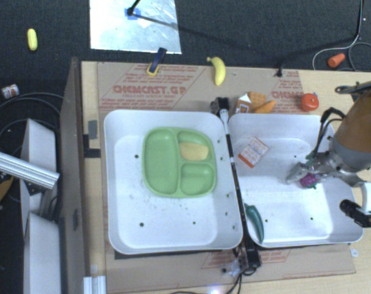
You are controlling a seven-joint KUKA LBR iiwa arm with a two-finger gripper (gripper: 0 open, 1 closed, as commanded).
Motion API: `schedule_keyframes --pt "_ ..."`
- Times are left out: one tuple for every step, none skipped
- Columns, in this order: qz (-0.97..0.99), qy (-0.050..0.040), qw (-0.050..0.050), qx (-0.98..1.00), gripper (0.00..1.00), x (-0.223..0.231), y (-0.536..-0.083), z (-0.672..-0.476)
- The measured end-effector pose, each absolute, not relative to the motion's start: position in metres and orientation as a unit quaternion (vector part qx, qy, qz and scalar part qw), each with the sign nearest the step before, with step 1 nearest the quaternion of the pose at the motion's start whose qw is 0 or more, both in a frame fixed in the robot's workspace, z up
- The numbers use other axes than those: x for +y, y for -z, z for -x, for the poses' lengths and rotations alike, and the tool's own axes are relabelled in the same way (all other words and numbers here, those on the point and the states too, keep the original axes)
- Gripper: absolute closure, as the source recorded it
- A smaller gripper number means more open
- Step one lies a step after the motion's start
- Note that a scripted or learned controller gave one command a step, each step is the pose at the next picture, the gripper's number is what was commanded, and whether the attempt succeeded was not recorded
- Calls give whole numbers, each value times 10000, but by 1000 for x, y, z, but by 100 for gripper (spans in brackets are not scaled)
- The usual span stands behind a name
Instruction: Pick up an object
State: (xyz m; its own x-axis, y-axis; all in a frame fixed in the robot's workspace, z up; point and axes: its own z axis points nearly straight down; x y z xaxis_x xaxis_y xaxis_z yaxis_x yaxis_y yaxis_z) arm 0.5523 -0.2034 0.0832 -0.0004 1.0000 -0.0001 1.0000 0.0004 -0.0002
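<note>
My gripper (303, 173) is low inside the right bin (283, 228), near its right side, at the end of the grey arm with the orange band (363, 124). A small purple object (308, 180) lies right at the gripper's tip, partly covered by it. Whether it is gripped cannot be made out. A white and red packet (253, 151) lies in the bin's upper left part. A teal object (255, 220) rests against the bin's lower left wall.
The left bin (130, 225) holds a green divided plate (176, 164) with a yellow piece (194, 150) in one compartment. Behind the bins lie a banana (218, 70), an orange carrot-like item (260, 105) and a red ball (309, 101).
</note>
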Motion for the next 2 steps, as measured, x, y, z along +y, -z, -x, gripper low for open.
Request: schedule_keyframes --pt "7070 13 -21 -7072 100 -204 -96 -554" --pt "7030 26 -28 -7112 100 -142 -85 -628"
